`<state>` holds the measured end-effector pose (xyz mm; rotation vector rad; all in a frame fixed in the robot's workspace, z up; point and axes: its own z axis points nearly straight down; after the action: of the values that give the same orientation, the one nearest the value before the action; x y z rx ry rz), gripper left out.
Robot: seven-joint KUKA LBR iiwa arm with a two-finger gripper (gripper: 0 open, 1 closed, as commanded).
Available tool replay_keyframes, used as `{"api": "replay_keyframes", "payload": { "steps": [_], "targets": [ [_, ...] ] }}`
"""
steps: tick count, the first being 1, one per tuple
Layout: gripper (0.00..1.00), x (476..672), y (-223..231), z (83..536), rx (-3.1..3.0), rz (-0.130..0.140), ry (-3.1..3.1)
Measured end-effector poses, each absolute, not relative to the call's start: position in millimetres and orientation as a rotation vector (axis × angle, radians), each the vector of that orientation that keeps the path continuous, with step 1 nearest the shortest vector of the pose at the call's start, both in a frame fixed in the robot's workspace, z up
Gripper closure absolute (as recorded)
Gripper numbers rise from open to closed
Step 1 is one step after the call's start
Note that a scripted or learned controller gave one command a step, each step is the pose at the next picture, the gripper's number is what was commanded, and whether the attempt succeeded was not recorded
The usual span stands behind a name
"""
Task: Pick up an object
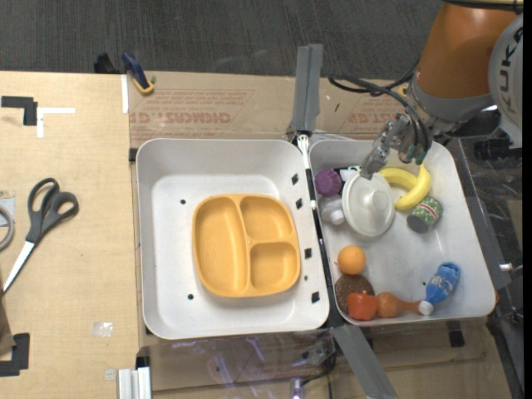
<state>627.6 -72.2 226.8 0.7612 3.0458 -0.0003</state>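
Above a pale wooden counter (66,306), two shallow white bins sit side by side, the left bin (158,248) and the right bin (465,256) meeting at a grey divider. A grey arm with an orange band (461,44) reaches in from the right over the far end of the right bin. Its pincer (397,146) hangs low over that bin's far end, just above the banana and the white cup, with nothing seen between its fingers; how wide they stand cannot be told from this angle.

A yellow-orange divided tray (247,245), three compartments, lies flat in the middle of the left bin. In the right bin, a white cup (368,204) stands upside down near the centre, touching a yellow banana (413,187) that curves along its right side. A purple object (329,181) sits just left of the cup. A small green-patterned can (425,214) lies just below the banana's tip. An orange fruit (352,260) rests below the cup. Along the near wall lie a red-and-brown rounded item (357,300) and, beside it, a blue and white bottle (440,285), tilted.

Black-handled scissors (41,214) lie on the counter, well apart to the left.
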Motion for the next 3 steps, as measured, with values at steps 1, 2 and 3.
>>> {"api": "replay_keyframes", "payload": {
  "steps": [1,2,3],
  "targets": [
    [1.00,631.7,-4,238,0.669,0.000,3.068],
    [1.00,638.4,-58,331,0.339,-0.001,3.120],
    [1.00,624.7,-178,360,0.065,-0.002,3.137]
  ]
}}
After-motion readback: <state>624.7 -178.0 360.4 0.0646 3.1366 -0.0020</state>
